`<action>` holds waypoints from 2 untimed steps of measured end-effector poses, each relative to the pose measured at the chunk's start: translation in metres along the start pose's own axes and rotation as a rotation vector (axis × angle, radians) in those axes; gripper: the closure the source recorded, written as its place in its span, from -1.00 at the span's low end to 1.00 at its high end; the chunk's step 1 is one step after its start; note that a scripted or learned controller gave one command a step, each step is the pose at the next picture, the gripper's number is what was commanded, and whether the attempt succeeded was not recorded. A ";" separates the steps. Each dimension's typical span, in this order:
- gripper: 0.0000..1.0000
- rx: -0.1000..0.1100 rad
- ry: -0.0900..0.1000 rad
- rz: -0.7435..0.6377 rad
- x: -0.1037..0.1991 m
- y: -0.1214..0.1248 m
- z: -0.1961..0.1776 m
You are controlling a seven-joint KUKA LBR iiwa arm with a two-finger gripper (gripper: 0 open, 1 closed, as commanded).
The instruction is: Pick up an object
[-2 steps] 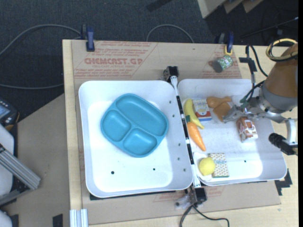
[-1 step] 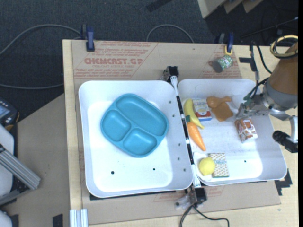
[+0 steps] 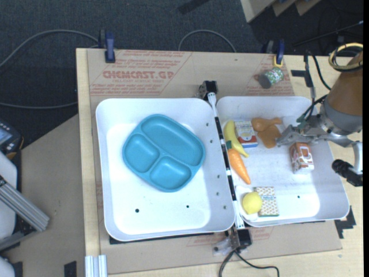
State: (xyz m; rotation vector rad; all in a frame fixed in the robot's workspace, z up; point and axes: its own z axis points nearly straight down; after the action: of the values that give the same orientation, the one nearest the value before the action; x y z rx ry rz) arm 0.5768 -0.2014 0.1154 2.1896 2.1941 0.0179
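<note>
Gripper (image 3: 286, 135), finger state indeterminate, poised low in the right bin (image 3: 323, 209) beside the orange piece (image 3: 266, 131), which lies just left of the tip, near the bin's far wall. Brown packet (image 3: 301, 157) sits just right, nearer the camera.

The bench top (image 3: 144, 74) is pale brown board printed with faded red lettering, held by two blue clamps (image 3: 108, 45) at its far edge. Dark grey carpet (image 3: 52, 10) lies beyond it, crossed by thin looping cables (image 3: 46, 39). Light is even and soft.
</note>
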 end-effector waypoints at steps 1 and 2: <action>-1.00 0.004 0.010 -0.004 -0.009 -0.004 0.010; 1.00 0.001 0.003 -0.002 -0.013 -0.003 -0.001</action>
State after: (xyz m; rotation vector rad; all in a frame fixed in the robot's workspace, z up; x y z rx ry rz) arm 0.5733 -0.2146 0.1168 2.1899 2.1979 0.0209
